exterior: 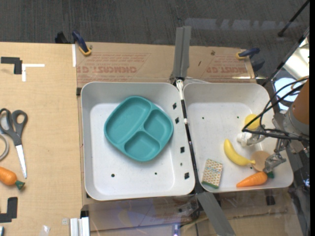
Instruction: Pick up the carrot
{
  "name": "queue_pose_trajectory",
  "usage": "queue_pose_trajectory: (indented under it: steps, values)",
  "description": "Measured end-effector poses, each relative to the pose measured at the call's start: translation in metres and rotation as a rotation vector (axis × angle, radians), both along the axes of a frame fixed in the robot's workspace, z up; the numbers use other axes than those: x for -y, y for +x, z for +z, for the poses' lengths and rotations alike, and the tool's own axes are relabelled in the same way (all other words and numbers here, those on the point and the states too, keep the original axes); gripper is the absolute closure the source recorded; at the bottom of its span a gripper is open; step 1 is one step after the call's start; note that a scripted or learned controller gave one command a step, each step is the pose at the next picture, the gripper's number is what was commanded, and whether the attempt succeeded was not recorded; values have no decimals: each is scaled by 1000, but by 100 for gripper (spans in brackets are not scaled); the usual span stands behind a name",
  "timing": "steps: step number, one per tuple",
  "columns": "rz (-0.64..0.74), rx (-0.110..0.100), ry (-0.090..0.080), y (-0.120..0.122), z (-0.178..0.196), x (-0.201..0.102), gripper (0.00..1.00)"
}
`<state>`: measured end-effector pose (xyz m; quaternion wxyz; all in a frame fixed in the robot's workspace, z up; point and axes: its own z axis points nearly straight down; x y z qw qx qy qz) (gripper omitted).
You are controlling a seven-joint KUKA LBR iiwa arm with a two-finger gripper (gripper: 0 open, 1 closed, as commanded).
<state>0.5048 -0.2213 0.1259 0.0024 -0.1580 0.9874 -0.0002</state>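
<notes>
A: Orange against white plastic: the carrot (252,179) lay in the right bin (216,107), at its near right corner, close to the rim.

B: Which way did it point?

A: Its long axis ran left to right, tilted slightly, with the thin tip to the left and the thick, leafy end to the right. That thick end sat just beside the gripper (272,162).

B: So where was the gripper?

A: It came in from the right edge of the scene, low over that same corner. The carrot lay just on its near-left side. Whether its fingers were spread or closed, I could not tell; cables and metal parts crowded the spot.

B: Anything else close by?

A: A banana (236,154) lay just beyond the carrot, on the far side, and a small speckled sponge (212,173) sat to the carrot's left. The left bin (98,146) held a teal divided plate (139,128). A second carrot (9,177) lay out on the bench (39,102), far to the left beside scissors (15,136), well apart from the arm.

B: What would the next move hinge on?

A: Probably a short shift toward the near left, closing across the carrot's width.
</notes>
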Motion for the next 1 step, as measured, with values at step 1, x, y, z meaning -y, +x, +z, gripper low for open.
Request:
queue_pose_trajectory:
  steps: [1]
  values:
    - [-170, -4, 2, 9, -34, -84, 0]
